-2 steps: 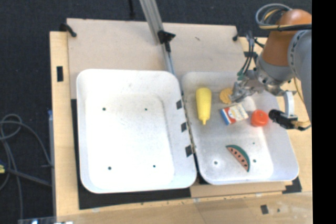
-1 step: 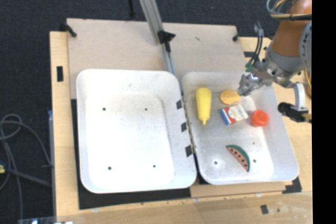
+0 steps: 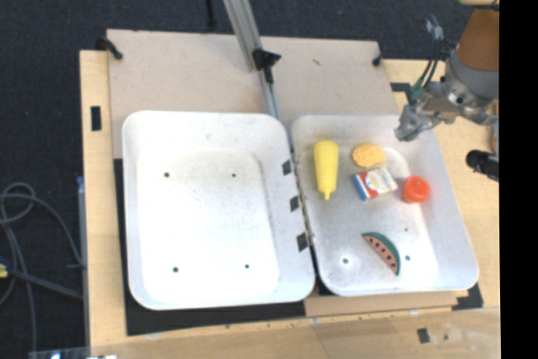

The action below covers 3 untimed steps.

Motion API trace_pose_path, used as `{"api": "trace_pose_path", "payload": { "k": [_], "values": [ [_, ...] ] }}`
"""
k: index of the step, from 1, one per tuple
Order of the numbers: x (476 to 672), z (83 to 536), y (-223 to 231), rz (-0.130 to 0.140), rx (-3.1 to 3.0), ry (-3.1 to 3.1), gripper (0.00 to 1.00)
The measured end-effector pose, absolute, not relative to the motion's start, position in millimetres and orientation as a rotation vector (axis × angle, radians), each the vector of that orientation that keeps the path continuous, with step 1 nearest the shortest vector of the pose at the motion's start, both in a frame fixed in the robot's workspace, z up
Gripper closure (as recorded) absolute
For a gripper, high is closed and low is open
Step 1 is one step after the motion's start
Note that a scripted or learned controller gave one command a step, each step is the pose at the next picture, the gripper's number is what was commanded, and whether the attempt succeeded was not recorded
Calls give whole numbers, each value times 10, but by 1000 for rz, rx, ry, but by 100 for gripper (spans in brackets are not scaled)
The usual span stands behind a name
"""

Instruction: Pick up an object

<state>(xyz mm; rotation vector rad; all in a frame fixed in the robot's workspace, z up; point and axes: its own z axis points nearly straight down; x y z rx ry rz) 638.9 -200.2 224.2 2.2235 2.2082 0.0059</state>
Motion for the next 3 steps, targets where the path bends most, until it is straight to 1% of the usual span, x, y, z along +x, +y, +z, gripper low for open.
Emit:
{"api": "trace_pose_path", "payload": {
  "k": [1, 2, 3],
  "values": [
    [6397, 2438, -2017, 3, 2223, 2214, 100],
    [6278, 2504, -1457, 3, 2214, 2228, 100],
    [6110, 2603, -950, 3, 2213, 2230, 100]
  ]
}}
